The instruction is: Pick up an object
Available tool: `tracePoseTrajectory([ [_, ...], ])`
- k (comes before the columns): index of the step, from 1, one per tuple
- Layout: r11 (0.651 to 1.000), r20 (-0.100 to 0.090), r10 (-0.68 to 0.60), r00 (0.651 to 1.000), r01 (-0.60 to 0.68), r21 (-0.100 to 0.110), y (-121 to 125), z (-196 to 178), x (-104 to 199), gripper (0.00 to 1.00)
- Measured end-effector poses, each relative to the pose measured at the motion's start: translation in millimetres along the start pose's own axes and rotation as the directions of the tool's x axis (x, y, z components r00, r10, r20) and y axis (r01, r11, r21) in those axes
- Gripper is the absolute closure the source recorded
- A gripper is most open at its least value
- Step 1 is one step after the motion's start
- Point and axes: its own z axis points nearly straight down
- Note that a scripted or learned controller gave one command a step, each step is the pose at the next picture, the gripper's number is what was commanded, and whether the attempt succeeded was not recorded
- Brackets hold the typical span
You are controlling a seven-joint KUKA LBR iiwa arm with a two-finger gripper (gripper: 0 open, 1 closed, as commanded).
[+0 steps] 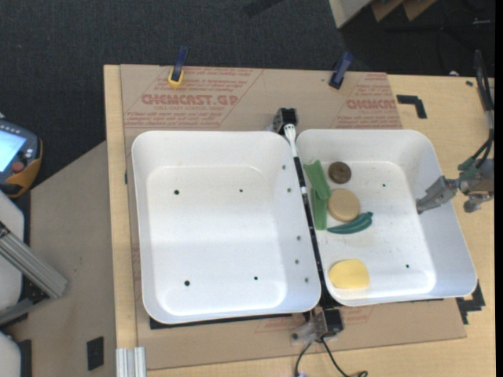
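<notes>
The right bin [424, 149] holds several small objects along its left side. A long green strip [317, 193] lies beside the divider. A dark brown round piece [339, 172] sits near the strip's top, and a tan disc [343, 206] lies just below it. A curved dark green piece [353, 225] rests under the disc. Toward the front of the bin lies a yellow lump [349, 275]. My gripper [437, 195] hangs at the bin's right rim, well to the right of all the objects, and nothing is visibly held in it.
The left bin [141, 210] stands beside the right one on a cardboard-covered bench [118, 100]. Two clamps [178, 67] [341, 69] grip the board's far edge. Cables run along the right side near the arm.
</notes>
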Motion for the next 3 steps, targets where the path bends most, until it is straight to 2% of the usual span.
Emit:
tracePoseTrajectory([
  [1, 1.0, 0.004, 0.002, 1.0, -0.002, -0.005, -1.5, -54.4, -54.6, 0.0],
  [2, 1.0, 0.003, 0.0, 1.0, 0.0, -0.004, -0.7, -62.7, -52.4, 1.0],
  [3, 1.0, -0.005, -0.007, 1.0, 0.007, 0.007, -1.8, 4.7, 32.8, 1.0],
])
